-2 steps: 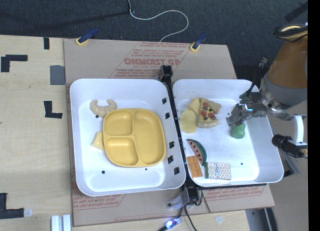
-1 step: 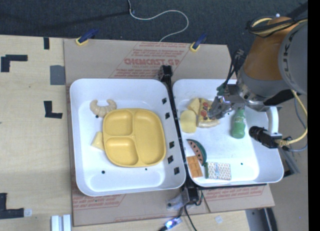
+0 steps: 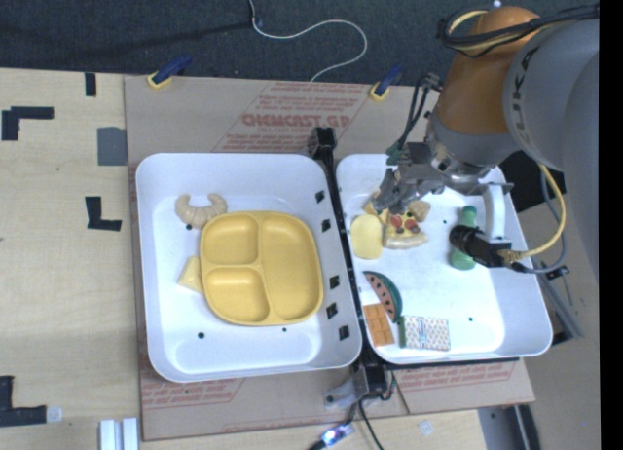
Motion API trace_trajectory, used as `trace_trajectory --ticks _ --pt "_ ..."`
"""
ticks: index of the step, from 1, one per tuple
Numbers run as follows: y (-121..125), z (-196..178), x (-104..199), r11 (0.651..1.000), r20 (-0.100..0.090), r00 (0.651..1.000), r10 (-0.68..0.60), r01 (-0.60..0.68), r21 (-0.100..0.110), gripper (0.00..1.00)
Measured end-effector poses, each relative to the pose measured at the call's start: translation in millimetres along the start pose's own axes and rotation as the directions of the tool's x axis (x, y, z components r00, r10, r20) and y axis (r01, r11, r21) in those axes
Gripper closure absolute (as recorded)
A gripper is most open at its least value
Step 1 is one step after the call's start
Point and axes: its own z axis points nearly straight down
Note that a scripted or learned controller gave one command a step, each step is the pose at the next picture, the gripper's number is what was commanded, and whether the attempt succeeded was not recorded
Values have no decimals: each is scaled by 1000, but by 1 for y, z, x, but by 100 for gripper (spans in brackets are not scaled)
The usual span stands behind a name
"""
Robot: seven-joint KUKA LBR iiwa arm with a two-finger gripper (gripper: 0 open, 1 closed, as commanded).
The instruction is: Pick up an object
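Note:
My gripper (image 3: 396, 206) hangs low over the upper left part of the right bin (image 3: 506, 326), pointing down at a toy pizza slice (image 3: 407, 227). Just left of that slice lies a pale yellow round piece (image 3: 366, 237). The fingertips sit right above these two toys, and nothing shows held between them. Further down in the same bin are a watermelon slice (image 3: 385, 294), an orange cracker (image 3: 377, 324) and a speckled packet (image 3: 425, 332). A green toy (image 3: 463, 248) lies to the right of the pizza.
The left bin (image 3: 161, 331) holds a yellow divided plate (image 3: 261, 266), a tan croissant (image 3: 199, 208) and a yellow wedge (image 3: 190, 274) tucked under the plate. Black clips join the bins along the middle wall (image 3: 338, 243). A black cable and fitting (image 3: 490, 245) trail from the arm.

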Motion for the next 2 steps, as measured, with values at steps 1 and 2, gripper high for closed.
trace_trajectory --ticks 1,2 --pt "17 11 51 1000 0 1000 0 0 2 100" --pt "45 -7 94 1000 0 1000 1 -1 -1 100"
